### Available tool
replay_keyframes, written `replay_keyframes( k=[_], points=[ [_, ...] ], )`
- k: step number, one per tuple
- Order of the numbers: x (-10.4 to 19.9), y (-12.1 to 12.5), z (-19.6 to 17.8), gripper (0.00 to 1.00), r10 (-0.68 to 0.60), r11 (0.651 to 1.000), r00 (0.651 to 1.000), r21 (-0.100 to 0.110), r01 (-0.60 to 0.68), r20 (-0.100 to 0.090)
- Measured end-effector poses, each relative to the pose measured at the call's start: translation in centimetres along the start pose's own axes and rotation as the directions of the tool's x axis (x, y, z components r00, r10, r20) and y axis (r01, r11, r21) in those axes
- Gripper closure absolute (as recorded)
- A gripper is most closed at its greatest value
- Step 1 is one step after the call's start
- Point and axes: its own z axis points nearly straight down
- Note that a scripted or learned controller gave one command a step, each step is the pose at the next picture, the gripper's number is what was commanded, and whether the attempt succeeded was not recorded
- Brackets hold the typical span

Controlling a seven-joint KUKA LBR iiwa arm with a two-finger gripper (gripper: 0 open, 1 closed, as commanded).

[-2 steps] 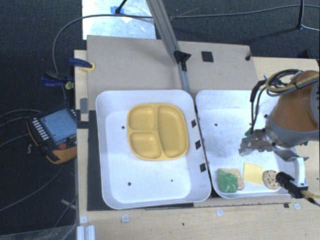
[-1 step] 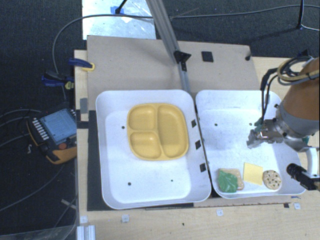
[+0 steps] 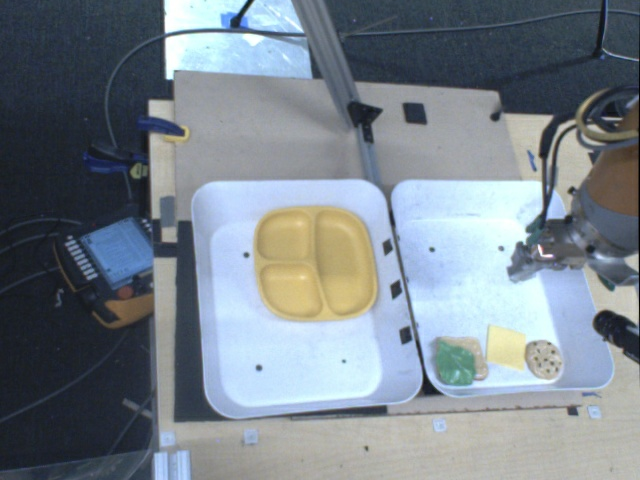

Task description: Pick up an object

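Cookie [image 3: 544, 360] by bin [image 3: 600, 373] rim; tool [image 3: 527, 264] blurred above, grip state unclear.

Bright, even overhead light washes the two shallow white plastic bins [image 3: 300, 388] almost to overexposure, so their rims lose detail. Shadows are faint and short. A shiny silver sheet [image 3: 215, 23] at the top glares strongly. The dark carpet floor [image 3: 60, 368] stays dim. Overall sharpness is soft, with slight grain and blurred small details.
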Motion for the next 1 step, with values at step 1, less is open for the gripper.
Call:
replay_keyframes(
  k=[1],
  points=[
    [5.51, 2.53, 1.09, 1.00, -0.005, 1.000, 1.000, 0.003, 0.005, -0.003]
  ],
)
